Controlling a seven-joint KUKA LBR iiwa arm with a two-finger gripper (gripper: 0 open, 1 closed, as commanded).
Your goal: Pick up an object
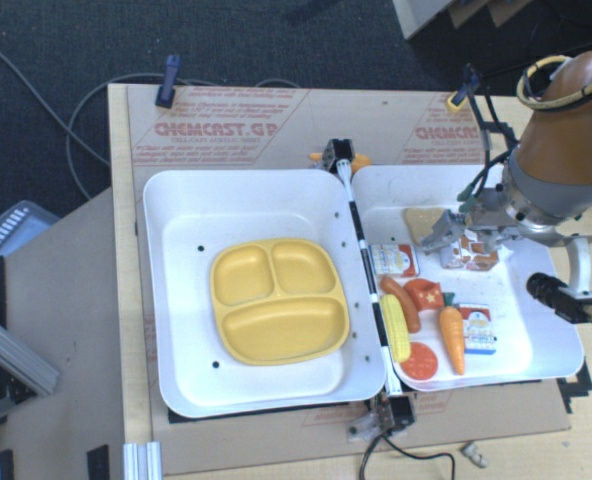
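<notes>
My gripper [468,240] hangs low in the back of the right bin [551,363], open, its fingers spread to either side of a red and white packet [475,256]. The packet lies on the bin floor, partly hidden under the gripper. Just left of the gripper lies a tan slice of bread [421,218]. Nearer the front are a second small packet [391,260], a sausage [397,301], a red pepper [426,294], a corn cob [396,328], a carrot [453,339], a tomato slice [421,362] and a blue and white packet [480,334].
The left bin [176,228] holds a yellow divided plate [278,300]. A black clamp [339,154] sits at the back where the two bins meet. The grey arm with its orange band [561,133] comes in over the right bin's back right corner.
</notes>
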